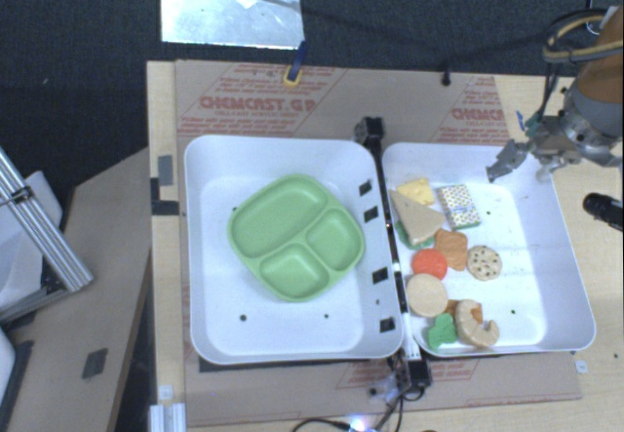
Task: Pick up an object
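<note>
Gripper [520,159], finger state indeterminate from this angle, hangs over the right bin [546,255] near its far edge; nearest candidate, the speckled wrapped square [457,205], lies just down-left of it, long axis running roughly near-far.

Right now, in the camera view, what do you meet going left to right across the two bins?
Green three-compartment plastic tray in the left white bin → beige wedge-shaped toy sandwich → round chocolate-chip toy cookie in the right white bin → the arm's hand above that bin's far right corner.
</note>
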